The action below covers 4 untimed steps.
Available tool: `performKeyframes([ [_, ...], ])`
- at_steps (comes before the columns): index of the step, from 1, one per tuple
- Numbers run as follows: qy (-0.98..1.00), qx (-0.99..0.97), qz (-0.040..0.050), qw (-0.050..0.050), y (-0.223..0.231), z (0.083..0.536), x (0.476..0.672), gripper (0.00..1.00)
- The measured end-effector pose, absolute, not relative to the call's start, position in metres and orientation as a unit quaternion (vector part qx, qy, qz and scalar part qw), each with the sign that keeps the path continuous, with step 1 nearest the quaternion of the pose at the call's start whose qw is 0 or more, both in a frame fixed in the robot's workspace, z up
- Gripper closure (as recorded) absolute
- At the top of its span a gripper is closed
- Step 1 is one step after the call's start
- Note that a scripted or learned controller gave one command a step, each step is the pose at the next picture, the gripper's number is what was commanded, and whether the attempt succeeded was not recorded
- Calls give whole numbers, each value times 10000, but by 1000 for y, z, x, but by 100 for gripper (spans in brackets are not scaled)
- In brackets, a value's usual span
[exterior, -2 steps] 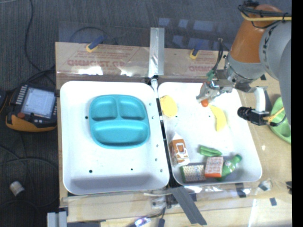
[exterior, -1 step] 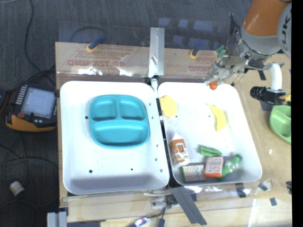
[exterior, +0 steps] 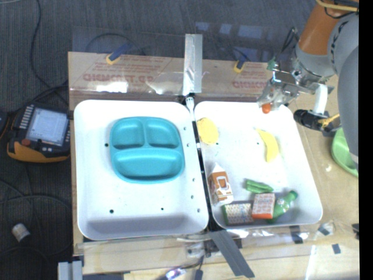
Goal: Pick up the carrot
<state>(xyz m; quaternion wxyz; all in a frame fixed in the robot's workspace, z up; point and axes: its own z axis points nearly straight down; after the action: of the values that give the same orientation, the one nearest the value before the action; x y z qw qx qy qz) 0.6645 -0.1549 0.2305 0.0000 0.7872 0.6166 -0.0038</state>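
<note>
gripper [exterior: 273,98] over right bin [exterior: 303,156] far right corner, small orange carrot [exterior: 266,107] pinched at fingertips; light, stiff, slick, grip mid-body.

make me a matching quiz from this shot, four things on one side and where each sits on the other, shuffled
Things:
1. blue divided plate
2. banana
3. gripper
4. handheld screen unit

Places:
A. on the floor, left of the bench
B. middle of the left bin
C. above the right bin's far right corner
D. right bin, right of centre

Pairs: 1-B, 2-D, 3-C, 4-A
</note>
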Motion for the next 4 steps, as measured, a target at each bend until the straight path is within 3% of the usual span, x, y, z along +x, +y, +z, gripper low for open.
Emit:
performKeyframes([
  [1,4870,8734,-36,8,-182,106,643,100],
  [2,4889,8723,-3,-14,-177,107,645,0],
  [3,4893,8721,-35,-6,-178,113,644,100],
  [4,4622,8868,-27,-11,-173,117,660,100],
])
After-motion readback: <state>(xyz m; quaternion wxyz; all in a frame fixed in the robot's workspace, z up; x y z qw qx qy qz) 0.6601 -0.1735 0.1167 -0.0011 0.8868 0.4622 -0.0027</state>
